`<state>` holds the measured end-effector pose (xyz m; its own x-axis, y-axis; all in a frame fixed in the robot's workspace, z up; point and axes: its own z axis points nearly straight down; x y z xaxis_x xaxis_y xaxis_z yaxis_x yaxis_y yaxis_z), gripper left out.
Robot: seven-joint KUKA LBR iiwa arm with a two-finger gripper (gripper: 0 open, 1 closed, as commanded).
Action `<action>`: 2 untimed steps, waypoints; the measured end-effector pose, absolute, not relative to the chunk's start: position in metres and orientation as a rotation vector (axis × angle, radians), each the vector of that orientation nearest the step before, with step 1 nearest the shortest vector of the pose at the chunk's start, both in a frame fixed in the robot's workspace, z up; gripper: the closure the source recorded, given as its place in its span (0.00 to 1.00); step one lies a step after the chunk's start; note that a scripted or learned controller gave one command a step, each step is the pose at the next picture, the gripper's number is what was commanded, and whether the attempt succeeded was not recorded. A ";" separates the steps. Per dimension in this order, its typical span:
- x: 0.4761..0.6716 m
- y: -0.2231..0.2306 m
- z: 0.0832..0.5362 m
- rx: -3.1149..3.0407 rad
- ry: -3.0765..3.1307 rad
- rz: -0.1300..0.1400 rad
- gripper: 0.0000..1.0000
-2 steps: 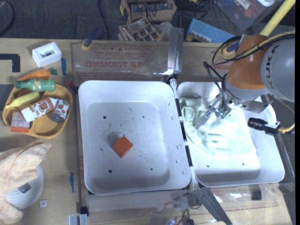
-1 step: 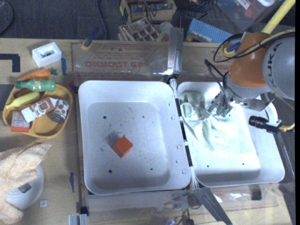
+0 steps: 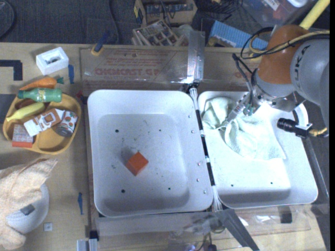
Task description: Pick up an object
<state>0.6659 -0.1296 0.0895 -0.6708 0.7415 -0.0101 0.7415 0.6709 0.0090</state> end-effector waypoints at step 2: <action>0.645 -0.101 0.089 1.239 2.876 0.004 0.00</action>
